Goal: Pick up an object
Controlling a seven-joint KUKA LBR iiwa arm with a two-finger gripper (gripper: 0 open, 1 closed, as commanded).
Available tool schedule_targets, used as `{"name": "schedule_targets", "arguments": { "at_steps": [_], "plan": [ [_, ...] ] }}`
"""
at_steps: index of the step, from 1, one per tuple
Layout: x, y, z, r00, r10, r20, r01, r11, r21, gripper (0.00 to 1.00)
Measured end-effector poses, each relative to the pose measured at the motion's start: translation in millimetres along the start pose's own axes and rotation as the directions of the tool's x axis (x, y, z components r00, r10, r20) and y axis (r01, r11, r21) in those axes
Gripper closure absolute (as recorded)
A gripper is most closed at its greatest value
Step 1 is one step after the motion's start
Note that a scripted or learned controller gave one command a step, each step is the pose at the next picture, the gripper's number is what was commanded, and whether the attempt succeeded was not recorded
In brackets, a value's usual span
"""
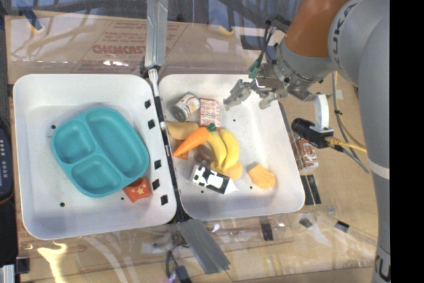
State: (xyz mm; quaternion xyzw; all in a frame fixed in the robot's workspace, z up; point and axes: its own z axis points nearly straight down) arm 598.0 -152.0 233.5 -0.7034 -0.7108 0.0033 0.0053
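**Tool poised above the right bin's far corner**

Nearest the camera lies the desk's (99, 43) front edge, with strips of grey tape (202, 245) below the seam where the two bins meet. Just behind it, at the near end of the right bin (291, 199), sits a black-and-white patterned block (211, 179), with an orange wedge-shaped piece (262, 176) to its right.

The arm (351, 16) enters from the right, its orange band high over the bin's far right corner, the grey wrist bent down and leftward. The tool (250, 93) hangs above bare white floor near the far wall of the right bin, its fingers (236, 95) spread apart with nothing between them. Cables trail off the wrist toward the right.

The pickable things cluster in the left-centre of the right bin: a small can (187, 106) lying on its side, a red-and-white carton (209, 111) beside it, a carrot (191, 141) touching a bunch of bananas (227, 148), and a pale piece (175, 129) partly under the carrot. A dark item between the bananas and the block is too covered to identify.

The left bin (33, 209) holds a teal divided plate (99, 151) and a small red block (138, 190) touching its near edge.
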Motion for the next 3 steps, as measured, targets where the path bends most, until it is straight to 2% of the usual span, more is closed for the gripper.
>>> {"name": "schedule_targets", "arguments": {
  "at_steps": [1,2,3],
  "plan": [
    [14.9,-30.8,144.4,1.0,-0.013,0.0,0.013,1.0,-0.005,0.0],
    [14.1,-32.3,139.9,1.0,-0.016,-0.002,0.016,1.0,0.006,1.0],
    [73.7,11.7,43.2,0.986,-0.167,0.002,0.167,0.986,-0.007,1.0]
  ]
}}
